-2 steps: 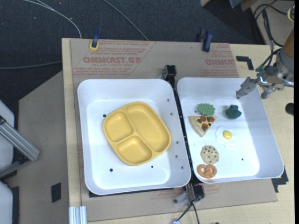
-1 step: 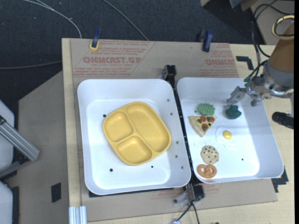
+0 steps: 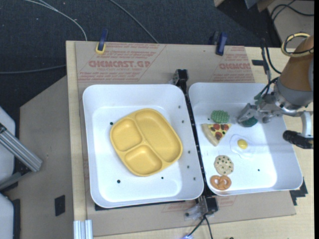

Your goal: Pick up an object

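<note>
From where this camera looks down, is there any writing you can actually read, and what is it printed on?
"CHEMCAST GP", in red, repeated on the brown paper-covered board under the bins; clearest behind the left bin.
The same red print shows behind the right bin, partly cut off.
Smaller red lines beneath each logo are too blurred to read.
The tray and toy foods bear no readable text.

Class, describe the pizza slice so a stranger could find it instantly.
Look in the right white bin, near its left wall. A column of toy foods runs there; the pizza slice sits below the green item. It alone is a wedge with red toppings.
</note>
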Robot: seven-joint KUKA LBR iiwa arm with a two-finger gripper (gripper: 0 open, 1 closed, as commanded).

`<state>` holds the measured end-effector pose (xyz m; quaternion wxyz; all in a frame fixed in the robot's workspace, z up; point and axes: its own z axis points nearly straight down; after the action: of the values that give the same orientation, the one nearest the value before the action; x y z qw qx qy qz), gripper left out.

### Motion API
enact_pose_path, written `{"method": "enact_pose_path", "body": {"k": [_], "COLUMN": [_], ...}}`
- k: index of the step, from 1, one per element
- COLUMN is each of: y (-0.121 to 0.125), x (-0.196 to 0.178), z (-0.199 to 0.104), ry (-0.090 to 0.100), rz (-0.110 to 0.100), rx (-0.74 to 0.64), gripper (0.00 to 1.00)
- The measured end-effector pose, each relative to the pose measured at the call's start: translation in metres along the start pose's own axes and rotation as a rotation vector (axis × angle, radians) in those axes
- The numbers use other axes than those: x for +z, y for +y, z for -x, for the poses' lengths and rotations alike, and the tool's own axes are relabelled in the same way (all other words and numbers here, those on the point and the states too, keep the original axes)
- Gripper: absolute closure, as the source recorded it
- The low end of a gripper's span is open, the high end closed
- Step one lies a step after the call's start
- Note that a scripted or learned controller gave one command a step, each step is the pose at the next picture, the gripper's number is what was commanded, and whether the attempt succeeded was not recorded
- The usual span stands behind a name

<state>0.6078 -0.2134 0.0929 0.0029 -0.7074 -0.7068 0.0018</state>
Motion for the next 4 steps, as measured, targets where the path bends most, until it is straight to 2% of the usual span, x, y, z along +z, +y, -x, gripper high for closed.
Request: {"method": "enact_pose_path", "body": {"k": [1,2,3,4], "y": [0.0,0.001,0.0,0.001], "x": [0.009,-0.003,-0.054,-0.113], "z": [-0.001,0.0,0.009,0.0], "ry": [-0.001,-0.002,-0.005,-0.005], "rz": [0.003,0.007,0.014,0.015], "rx": [-0.001,-0.002,-0.001,-0.003], "gripper": [0.0,1.0,1.0,1.0]}}
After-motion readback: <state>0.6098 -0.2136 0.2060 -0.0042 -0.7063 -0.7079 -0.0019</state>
